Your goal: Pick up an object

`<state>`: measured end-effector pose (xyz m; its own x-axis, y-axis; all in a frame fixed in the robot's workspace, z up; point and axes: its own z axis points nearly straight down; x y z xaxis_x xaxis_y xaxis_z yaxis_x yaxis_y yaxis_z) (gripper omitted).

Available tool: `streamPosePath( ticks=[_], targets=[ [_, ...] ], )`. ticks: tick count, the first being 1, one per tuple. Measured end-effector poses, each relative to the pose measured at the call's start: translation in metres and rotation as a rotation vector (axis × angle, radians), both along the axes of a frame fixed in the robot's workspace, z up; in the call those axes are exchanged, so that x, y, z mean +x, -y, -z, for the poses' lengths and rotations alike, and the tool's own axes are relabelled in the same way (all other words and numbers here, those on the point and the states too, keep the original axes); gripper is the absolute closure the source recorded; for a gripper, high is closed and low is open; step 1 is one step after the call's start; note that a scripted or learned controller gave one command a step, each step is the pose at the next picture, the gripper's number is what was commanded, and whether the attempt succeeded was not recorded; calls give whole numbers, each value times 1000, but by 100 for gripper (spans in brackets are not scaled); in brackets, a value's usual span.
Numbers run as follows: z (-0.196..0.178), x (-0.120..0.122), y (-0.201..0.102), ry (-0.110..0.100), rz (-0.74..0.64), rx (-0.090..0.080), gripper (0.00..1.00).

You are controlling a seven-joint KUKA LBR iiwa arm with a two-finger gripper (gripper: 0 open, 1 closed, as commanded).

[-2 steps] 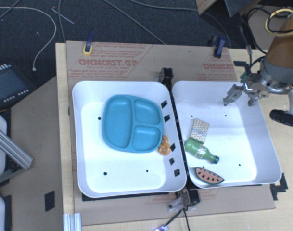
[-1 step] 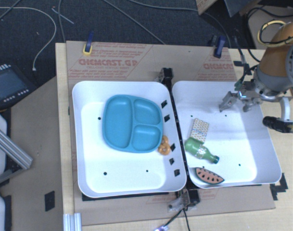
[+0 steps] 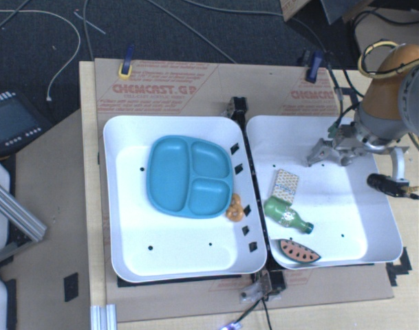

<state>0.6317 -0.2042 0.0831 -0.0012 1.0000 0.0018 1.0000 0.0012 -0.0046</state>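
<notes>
Green glass-like bottle (image 3: pixel 287 214) lies on its side in the right bin (image 3: pixel 347 205), between a patterned card (image 3: pixel 285 183) and a watermelon slice (image 3: pixel 299 251). The gripper (image 3: pixel 331 151) hovers far-right of them, fingers spread, holding nothing. Approach stage; next it must move nearer and left, then descend.

Two white bins (image 3: pixel 126 205): the left holds one blue divided plate (image 3: pixel 188 176) and one small brownish thing (image 3: pixel 234 210), perhaps toy food. The right holds one green bottle (image 3: pixel 287 214), one patterned packet (image 3: pixel 285 183), one watermelon slice (image 3: pixel 298 251).
</notes>
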Motion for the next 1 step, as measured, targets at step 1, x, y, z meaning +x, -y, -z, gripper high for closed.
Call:
streamPosePath(
  ticks=[1],
  targets=[
    [-14,2,0,5,-1,-2,100]
  ],
)
